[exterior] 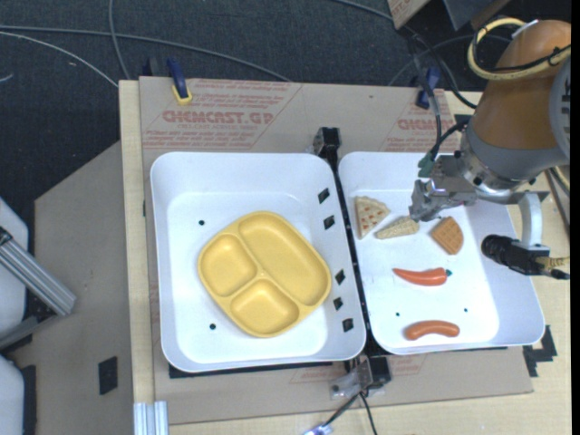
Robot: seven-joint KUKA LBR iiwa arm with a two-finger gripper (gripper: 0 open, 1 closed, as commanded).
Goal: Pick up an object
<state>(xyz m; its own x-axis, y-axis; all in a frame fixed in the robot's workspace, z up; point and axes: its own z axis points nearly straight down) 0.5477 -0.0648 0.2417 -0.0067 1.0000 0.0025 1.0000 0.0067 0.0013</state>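
Note:
The right bin [507,320] holds several toy foods: a waffle wedge [369,214], a pale slice [397,229], a round tan cracker [447,236], a red chili pepper [421,276] and an orange sausage [431,330]. My gripper [428,208] hangs low over the bin's upper middle, its tip just above the right end of the pale slice and left of the cracker. Nothing shows between its tips.
The left bin [172,270] carries a yellow divided plate [263,272]. A black clamp [326,140] sits at the top of the divider between bins. A black cylinder [512,252] on the arm reaches over the right bin's right rim.

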